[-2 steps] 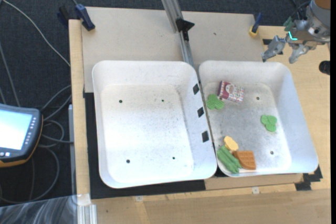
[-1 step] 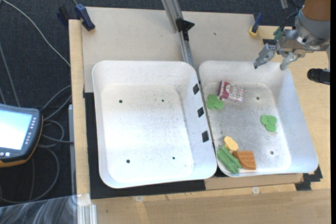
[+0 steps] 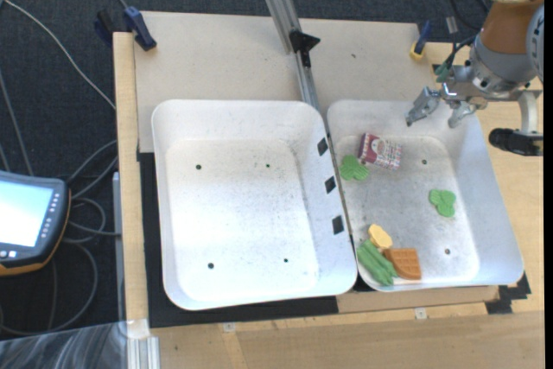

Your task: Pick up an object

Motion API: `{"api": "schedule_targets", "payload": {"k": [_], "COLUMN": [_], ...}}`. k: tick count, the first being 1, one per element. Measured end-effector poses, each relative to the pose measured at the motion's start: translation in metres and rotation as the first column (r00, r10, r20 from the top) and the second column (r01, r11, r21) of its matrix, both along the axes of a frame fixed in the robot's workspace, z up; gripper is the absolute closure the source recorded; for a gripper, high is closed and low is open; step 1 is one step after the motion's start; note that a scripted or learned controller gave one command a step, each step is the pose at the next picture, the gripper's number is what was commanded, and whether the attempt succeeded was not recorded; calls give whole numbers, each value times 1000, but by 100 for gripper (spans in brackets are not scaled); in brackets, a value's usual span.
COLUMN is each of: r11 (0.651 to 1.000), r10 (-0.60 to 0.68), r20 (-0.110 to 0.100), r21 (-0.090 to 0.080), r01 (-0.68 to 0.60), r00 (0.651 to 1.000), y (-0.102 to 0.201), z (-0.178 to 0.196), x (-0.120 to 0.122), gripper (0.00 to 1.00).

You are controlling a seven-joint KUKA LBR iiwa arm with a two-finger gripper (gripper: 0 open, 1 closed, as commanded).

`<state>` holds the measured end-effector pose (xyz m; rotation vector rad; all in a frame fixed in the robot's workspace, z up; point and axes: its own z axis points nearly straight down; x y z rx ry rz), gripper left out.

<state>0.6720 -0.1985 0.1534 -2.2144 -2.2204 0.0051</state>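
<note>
Dark carpet surrounds the bench point(image 3: 216, 56), two white bins side by side on it. Over the far rim of the right bin point(image 3: 484, 186) hangs the gripper point(image 3: 439, 111) — fingers spread apart, nothing between them. Down in that bin: a small red-and-white packet point(image 3: 380, 150) near the back, a green piece point(image 3: 352, 168) just beside it, another green piece point(image 3: 443, 201) apart. At the near edge — a yellow piece point(image 3: 379, 235), an orange block point(image 3: 404, 264) and a green pod point(image 3: 376, 262) clustered together.
</note>
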Motion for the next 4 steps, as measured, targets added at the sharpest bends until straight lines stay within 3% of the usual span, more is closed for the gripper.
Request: {"api": "schedule_targets", "payload": {"k": [1, 2, 4], "r11": [1000, 1000, 1000], "r10": [-2, 0, -3], "r20": [-2, 8, 15], "r21": [0, -3, -5], "r01": [2, 0, 3], "r00": [1000, 1000, 1000], "y": [-3, -3, -11], "z": [-62, -46, 54], "x": [-4, -1, -2], "gripper": [0, 100, 100]}}
